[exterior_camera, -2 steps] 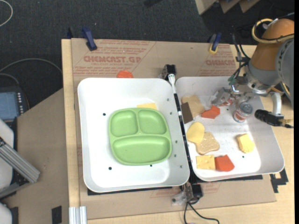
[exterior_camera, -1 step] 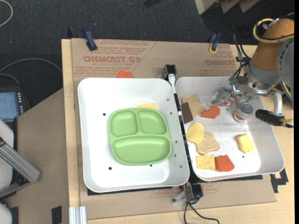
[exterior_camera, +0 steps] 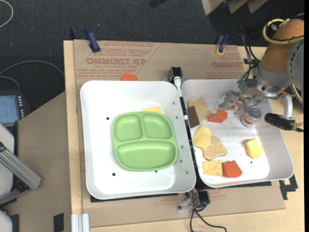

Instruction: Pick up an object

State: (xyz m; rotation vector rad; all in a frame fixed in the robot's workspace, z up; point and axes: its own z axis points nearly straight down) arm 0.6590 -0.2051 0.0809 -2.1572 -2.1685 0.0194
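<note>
You've got two shallow white bins side by side on a cardboard-covered bench (exterior_camera: pixel 72 129). The left white bin (exterior_camera: pixel 96 178) holds a green plastic divided tray w/ three compartments (exterior_camera: pixel 144 141), sitting roughly centre, and a pale yellow flat piece (exterior_camera: pixel 152 110) pokes out from under the tray's far edge. The right white bin (exterior_camera: pixel 277 163) has the loose items: a tan flat slab (exterior_camera: pixel 200 107) w/ a dark brown block (exterior_camera: pixel 193 115) touching its left side near the divider; a small red-orange wedge (exterior_camera: pixel 218 116) just right of the slab; a yellow rounded chip-like piece (exterior_camera: pixel 202 136) overlapping a tan cookie-shaped piece (exterior_camera: pixel 215 150); a yellow cheese-like square (exterior_camera: pixel 212 168) touching a red-orange block (exterior_camera: pixel 232 169) at the near edge; a yellow chunk (exterior_camera: pixel 253 148) by itself toward the right; and a small grey-and-red can-like item (exterior_camera: pixel 249 117), upright I think, though it's too small to be sure. The grey arm w/ orange band (exterior_camera: pixel 285 47) comes in from the right, and its gripper (exterior_camera: pixel 235 100) sits low over the far part of the right bin, just above the red-orange wedge and left of the can-like item. Fingers look metallic and cluttered from here; you can't tell how far apart they are, and nothing is visibly between them. An orange round object (exterior_camera: pixel 128 77) lies on the bench beyond the left bin.
</note>
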